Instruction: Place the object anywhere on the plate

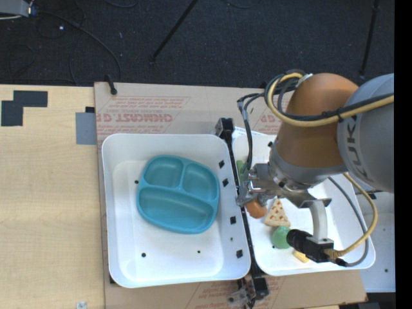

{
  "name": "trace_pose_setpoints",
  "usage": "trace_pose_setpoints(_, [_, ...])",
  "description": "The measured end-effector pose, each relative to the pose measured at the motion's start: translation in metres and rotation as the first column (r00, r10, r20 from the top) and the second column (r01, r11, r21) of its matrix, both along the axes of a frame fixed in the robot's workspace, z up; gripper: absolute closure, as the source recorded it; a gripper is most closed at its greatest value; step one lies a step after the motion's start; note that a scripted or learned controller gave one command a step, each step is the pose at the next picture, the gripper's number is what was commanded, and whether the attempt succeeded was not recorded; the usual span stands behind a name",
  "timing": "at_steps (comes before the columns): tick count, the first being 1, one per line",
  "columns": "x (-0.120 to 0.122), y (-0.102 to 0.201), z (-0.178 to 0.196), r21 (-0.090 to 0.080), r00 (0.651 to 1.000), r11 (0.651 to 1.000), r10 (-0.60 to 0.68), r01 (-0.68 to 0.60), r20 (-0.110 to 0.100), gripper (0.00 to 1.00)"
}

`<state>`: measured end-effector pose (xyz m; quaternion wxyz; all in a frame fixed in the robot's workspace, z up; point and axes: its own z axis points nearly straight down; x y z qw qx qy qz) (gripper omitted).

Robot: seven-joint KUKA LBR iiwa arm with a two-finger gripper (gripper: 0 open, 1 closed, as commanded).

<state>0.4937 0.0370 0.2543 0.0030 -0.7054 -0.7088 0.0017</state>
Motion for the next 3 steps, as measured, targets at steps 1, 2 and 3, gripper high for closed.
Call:
trace_pose_setpoints(1, [0.005,0.050,-0.011,-0.001,1.000,1.000,0.000,0.000,0.000,1.00])
trace_pose_setpoints(2, [-0.007,0.101,-0.031,-0.002,1.000,1.000,0.000,0.000,-0.002,1.00])
trace_pose_setpoints(3, [-0.007,0.099,-0.030,-0.003,1.000,1.000,-0.004,0.004,0.000,0.00])
